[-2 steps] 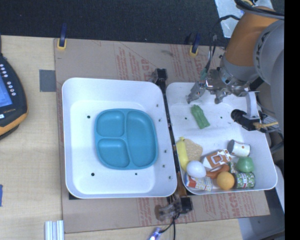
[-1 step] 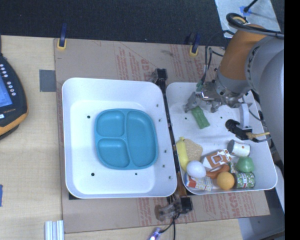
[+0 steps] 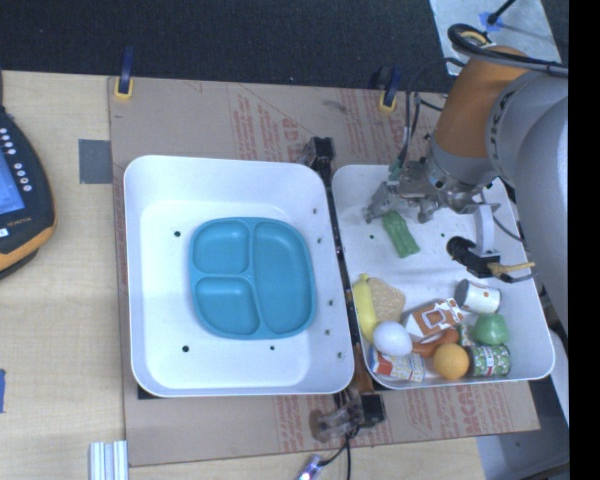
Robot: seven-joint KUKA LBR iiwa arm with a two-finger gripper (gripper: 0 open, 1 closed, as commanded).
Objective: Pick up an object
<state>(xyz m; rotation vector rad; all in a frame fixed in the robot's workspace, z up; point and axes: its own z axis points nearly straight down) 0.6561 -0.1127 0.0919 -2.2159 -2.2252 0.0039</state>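
Observation:
My gripper (image 3: 400, 208) hangs over the far part of the right bin (image 3: 352, 190), with its fingers spread and nothing between them. A small green oblong piece (image 3: 401, 236) lies on the bin floor just in front of the fingertips, apart from them. The near end of the same bin holds a heap: a yellow banana (image 3: 363, 308), a tan biscuit-like piece (image 3: 386, 296), a white ball (image 3: 392, 338), an orange (image 3: 450, 361), an orange-and-white carton (image 3: 435, 320), a white cup (image 3: 477, 295), a green round fruit (image 3: 490, 328) and a green-labelled can (image 3: 492, 361).
The left bin (image 3: 145, 268) holds a blue divided plate (image 3: 252, 275). A teach pendant (image 3: 5, 198) rests on the bench at the far left. The grey arm with its orange band (image 3: 480, 98) comes in from the upper right.

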